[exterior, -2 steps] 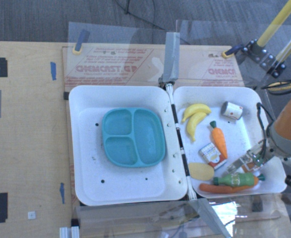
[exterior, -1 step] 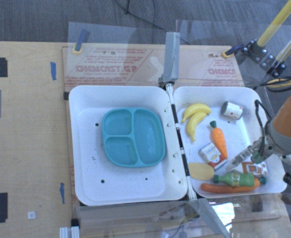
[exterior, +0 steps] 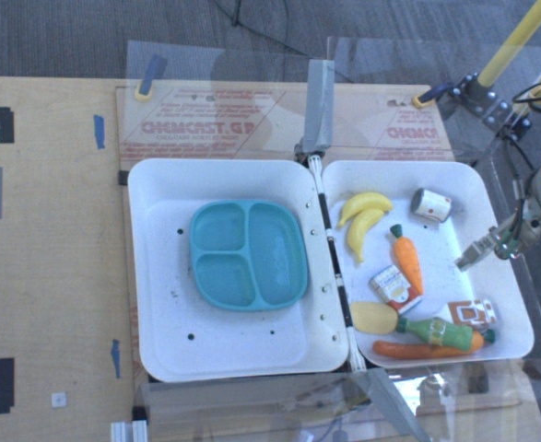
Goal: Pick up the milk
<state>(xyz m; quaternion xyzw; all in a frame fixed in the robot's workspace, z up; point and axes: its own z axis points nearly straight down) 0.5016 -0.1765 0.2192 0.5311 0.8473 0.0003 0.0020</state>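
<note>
The gripper (exterior: 477, 252) is seen hanging at the right bin's (exterior: 473, 178) right rim; whether the jaws are spread or pressed together honestly can't be told from this angle, and nothing is seen between them. The milk (exterior: 474, 314), a small carton, is lying flat near the front right corner, touching the green bottle (exterior: 434, 331), with a long carrot (exterior: 419, 349) just beside. A messy grab could easily be made here: the bottle gets pinched or nudged instead.
</note>
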